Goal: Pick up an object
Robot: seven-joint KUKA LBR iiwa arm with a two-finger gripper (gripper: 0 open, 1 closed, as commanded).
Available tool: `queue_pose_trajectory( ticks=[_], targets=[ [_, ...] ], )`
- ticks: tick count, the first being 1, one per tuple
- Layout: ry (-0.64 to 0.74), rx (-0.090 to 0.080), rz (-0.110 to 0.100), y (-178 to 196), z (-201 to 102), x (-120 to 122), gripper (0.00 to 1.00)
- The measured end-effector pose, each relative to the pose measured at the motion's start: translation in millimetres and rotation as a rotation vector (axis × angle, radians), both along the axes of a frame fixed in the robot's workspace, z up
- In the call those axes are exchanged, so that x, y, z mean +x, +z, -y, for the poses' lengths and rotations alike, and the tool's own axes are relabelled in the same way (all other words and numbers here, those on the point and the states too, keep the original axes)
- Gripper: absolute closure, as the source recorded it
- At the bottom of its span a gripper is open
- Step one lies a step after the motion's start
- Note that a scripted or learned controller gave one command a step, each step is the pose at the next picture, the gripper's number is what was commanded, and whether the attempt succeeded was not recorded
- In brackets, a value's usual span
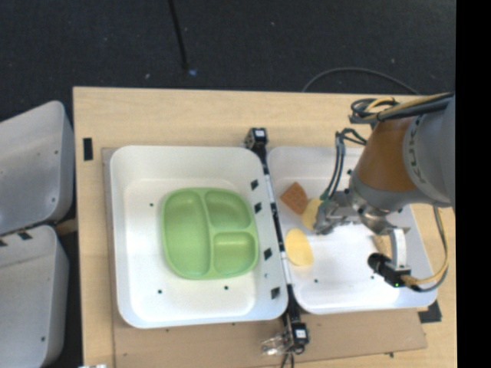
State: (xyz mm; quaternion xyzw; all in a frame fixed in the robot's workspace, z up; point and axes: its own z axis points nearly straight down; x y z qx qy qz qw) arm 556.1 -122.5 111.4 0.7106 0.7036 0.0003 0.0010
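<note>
Approach step: your tool (322,222) sits low beside a yellow piece (310,215); finger state cannot be told. Next, confirm grip before lifting.

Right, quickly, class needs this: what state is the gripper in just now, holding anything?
Gripper: cannot be told whether it is open or closed; it sits low in the right bin, at a pale yellow object, with no hold visible.
</note>
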Motion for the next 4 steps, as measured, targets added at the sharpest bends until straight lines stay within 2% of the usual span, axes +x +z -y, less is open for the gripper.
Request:
queue_pose_trajectory(
  ticks=[1,2,3,4],
  targets=[
    [0.012,-0.001,0.005,64,2,5,1.0],
    [0.015,-0.001,0.004,109,9,7,1.0],
    [0.013,0.0,0.002,130,10,8,1.0],
    [0.017,0.003,-0.001,140,-42,-1,1.0]
  ],
)
